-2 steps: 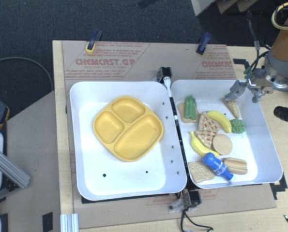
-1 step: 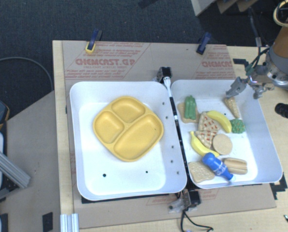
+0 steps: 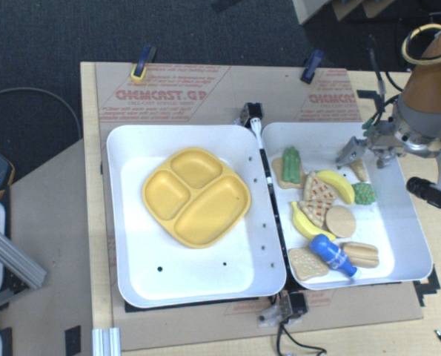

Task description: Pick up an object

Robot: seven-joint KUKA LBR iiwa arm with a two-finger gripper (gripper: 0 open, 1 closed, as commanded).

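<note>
My gripper (image 3: 366,157) hangs over the back of the right bin (image 3: 413,221), with its two grey fingers spread open. Nothing is held between them. Just below it lies a small tan piece (image 3: 360,171). Toy foods crowd this bin: a green pickle (image 3: 290,162) on a tan cracker, a yellow banana (image 3: 337,183), a waffle-patterned slice (image 3: 320,200), a green broccoli (image 3: 364,193), a round cookie (image 3: 340,222), a blue bottle (image 3: 330,253), a hot dog (image 3: 361,254) and a square cracker (image 3: 304,264).
The left bin (image 3: 131,265) holds a yellow divided plate (image 3: 196,196). A black clamp bar (image 3: 264,173) runs between the bins. The arm's grey and orange wrist (image 3: 428,87) stands over the right bin's back right corner. Clips hold the cardboard base at the back.
</note>
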